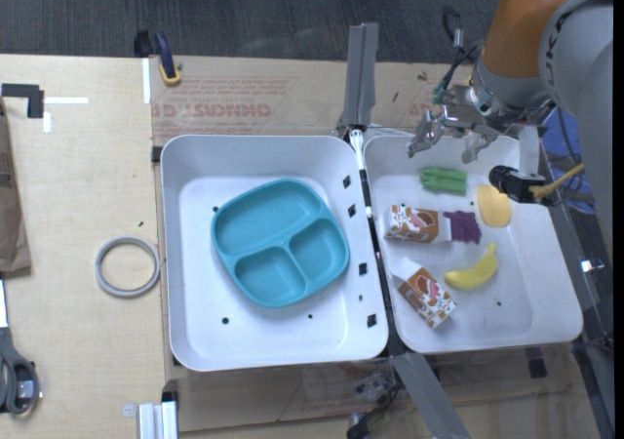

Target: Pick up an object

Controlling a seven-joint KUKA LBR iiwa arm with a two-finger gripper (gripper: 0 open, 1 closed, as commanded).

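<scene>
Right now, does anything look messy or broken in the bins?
Nothing looks broken or spilled. The blue tray sits crooked in the left bin, and one small carton lies slanted in the right bin by the banana.

Below my metal-grey pincer (450, 141) I am seeing a green pod (444, 179), purple grapes (462, 226), a yellow banana (473, 271) and a teal tray (280, 242).

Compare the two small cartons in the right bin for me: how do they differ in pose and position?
The upper carton lies roughly level across the view, beside the purple item. The lower carton is turned diagonally and sits nearer the front of the right bin, left of the banana. The upper carton shows more white; the lower carton shows more brown-red print. Both are small printed boxes lying flat, apart from the gripper.
</scene>
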